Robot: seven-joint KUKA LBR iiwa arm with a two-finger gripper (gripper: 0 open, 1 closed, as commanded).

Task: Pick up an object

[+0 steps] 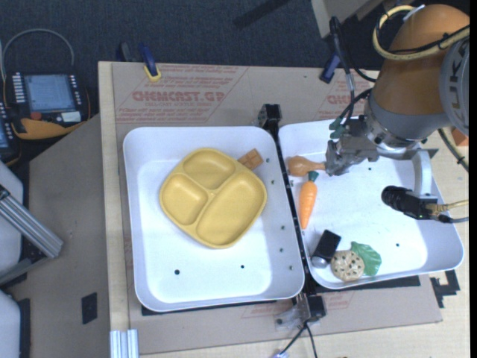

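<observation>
My gripper (pixel 337 159) hangs low over the far left part of the right bin (pixel 432 256). Just left of it lies a tan drumstick-shaped toy (pixel 301 165), close to or touching the gripper tip. An orange carrot (pixel 306 201) with a green top lies right below the tip, pointing toward the front. At the bin's front left sit a black block (pixel 326 242), a cookie (pixel 344 265) and a green leafy piece (pixel 367 256).
The left bin (pixel 149 267) holds a yellow divided plate (pixel 213 197), with a small brown piece (pixel 250 158) at its far right corner. A black cylinder (pixel 406 201) juts over the right bin's right side. A black divider runs between the bins.
</observation>
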